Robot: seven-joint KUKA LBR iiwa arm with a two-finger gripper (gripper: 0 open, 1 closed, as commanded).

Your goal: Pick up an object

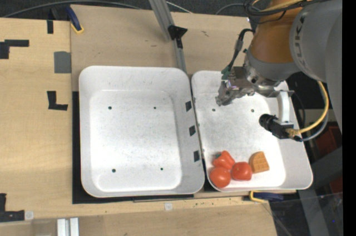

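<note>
— So, from the camera above, what do we have in the bins?

— We count two white bins side by side. We see nothing lying on the floor of the left bin (136, 129). The right bin (245, 118) holds the objects, all bunched at its near edge: three red pieces (229, 169) touching one another, and one orange-brown block (258, 162) just beside them on the right.

— And the arm?

— We see the arm (289, 29) reaching in from the right, its gripper (227, 93) over the far left part of the right bin, well apart from the four objects. We cannot tell how the fingers stand, since the wrist hides them from us.

— Any writing we can read?

— We make out faint letters on the grey arm casing, too blurred for us to read.
</note>
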